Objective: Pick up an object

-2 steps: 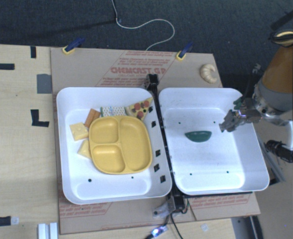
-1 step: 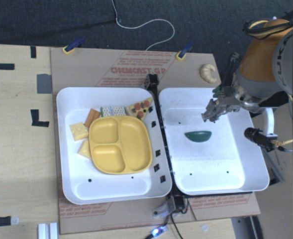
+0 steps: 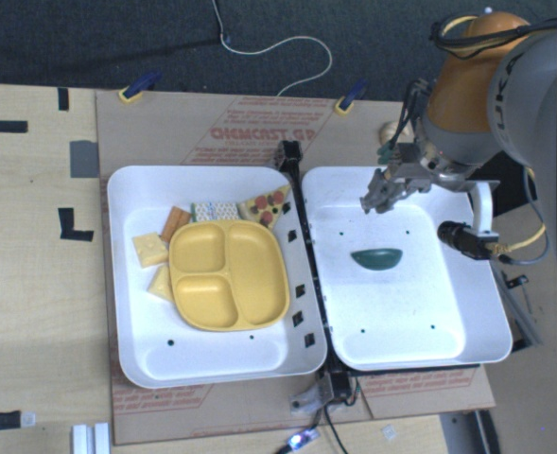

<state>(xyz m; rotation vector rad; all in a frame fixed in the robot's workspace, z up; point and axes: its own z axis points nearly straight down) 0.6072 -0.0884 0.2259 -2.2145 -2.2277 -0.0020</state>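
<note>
Green bowl (image 3: pixel 377 258) in right bin (image 3: pixel 467 334), below fingers (image 3: pixel 376 200).

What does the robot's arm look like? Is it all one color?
No. The arm is mostly grey, with a rounded orange band above the wrist. Thin black cables loop along it, and at the end sits a small dark metal hand.
</note>
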